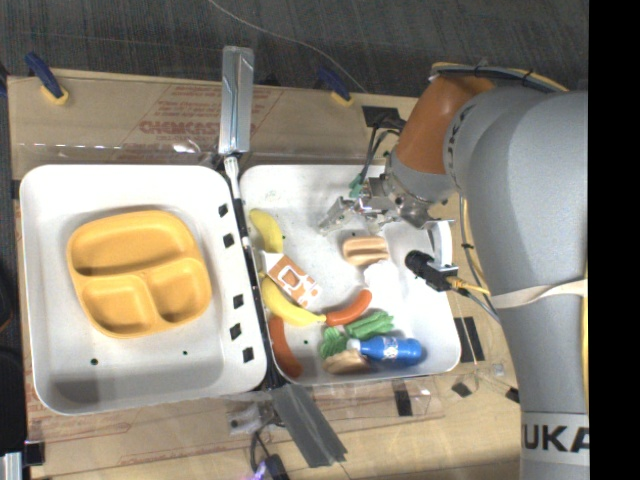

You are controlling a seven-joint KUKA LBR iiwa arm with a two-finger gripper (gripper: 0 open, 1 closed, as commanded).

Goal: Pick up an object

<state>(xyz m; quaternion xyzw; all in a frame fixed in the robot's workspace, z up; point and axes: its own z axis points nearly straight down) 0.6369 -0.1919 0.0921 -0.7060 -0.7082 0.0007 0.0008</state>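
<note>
Grey robot arm casing (530, 238), the thing nearest the camera, is seen filling the right side of the frame, with an orange band (432, 128) above the wrist at upper centre-right. From that wrist the metal two-finger tool (345, 211) is extended leftward into the upper part of the right-hand shallow white bin (445, 343). How far the tool is parted cannot be told, and nothing is seen held in it.

Just below and slightly right of the tool tip, a small tan and pink hot-dog-shaped toy (364, 249) is found, its long axis running left to right across the frame. This is judged the nearest candidate, so a short move down the frame would be called for. A yellow toy banana (266, 230) is placed left of the tool, near the bin's left wall. Further down the frame, a red sausage-shaped toy (348, 308), a green leafy toy (362, 327) and a blue bottle-shaped toy (392, 349) are clustered. A yellow divided plastic tray (138, 270) is seated in the left-hand white bin (50, 378).
</note>
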